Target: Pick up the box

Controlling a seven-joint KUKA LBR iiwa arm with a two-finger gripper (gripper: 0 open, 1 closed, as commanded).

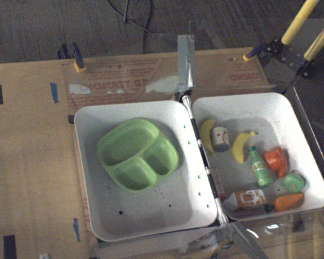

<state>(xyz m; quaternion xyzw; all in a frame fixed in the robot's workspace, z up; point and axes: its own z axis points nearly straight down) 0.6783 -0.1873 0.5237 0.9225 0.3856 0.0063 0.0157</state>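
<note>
— What's the room like from where you stand?

— Dark carpet at the back with a cable trailing over it, and a cardboard-topped table (30,166) carrying two shallow white bins side by side. The left bin (96,216) holds a green divided plate (137,153).

— And the box?

— The box (247,198), orange and white, lies flat in the right bin (302,119), against its near wall, just left of the carrot (287,202). Taking the box as the mark: a green bottle (260,167) stands just behind it, an orange cup (275,159) and a green round thing (294,183) sit behind and to its right, and two bananas (241,146) with a small can (220,138) between them lie further back.

— The hand?

— I cannot tell its state from here.
</note>
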